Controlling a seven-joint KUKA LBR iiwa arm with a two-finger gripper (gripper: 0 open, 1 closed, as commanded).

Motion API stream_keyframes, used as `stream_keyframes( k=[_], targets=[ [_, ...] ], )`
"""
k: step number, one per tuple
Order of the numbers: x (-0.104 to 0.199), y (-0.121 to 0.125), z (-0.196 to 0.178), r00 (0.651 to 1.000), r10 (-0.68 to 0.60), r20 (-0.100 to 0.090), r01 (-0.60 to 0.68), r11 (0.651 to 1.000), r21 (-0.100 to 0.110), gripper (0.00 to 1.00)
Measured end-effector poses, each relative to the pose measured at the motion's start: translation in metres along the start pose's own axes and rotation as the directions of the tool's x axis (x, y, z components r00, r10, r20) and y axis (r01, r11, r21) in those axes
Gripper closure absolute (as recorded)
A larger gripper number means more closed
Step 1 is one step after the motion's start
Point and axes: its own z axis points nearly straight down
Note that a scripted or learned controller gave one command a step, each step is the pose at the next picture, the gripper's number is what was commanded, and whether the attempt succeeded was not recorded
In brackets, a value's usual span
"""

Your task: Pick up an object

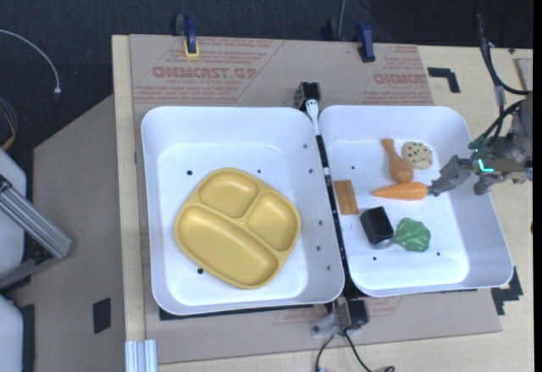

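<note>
Right bin (474, 264): carrot (400, 191), drumstick (394, 160), cookie (417, 154), black block (377, 225), green leaf (412, 235), all lying loose. Claw (446, 181): just beside carrot tip, open or closed cannot be told. Nothing lifted; pick not yet done.

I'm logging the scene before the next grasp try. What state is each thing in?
Yellow divided plate: flat in the left bin, nothing in its compartments.
Carrot: lying in the right bin, tip toward the claw.
Drumstick: lying flat, near the cookie.
Black block: resting beside the green leafy piece.
Brown slab: flat, near the divider.
Claw: low over the right bin, beside the carrot's tip, holding nothing visible.
</note>
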Motion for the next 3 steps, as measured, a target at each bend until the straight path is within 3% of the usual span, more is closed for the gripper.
stream_keyframes(
  k=[1,2,3],
  targets=[
    [0.0,0.0,0.0,1.0,0.0,0.0,0.0,1.0,-0.001,0.0],
    [-0.009,-0.005,0.05,1.0,0.002,-0.002,-0.002,1.0,0.006,0.0],
    [0.003,-0.006,0.103,1.0,0.0,-0.003,0.0,1.0,0.006,0.0]
  ],
)
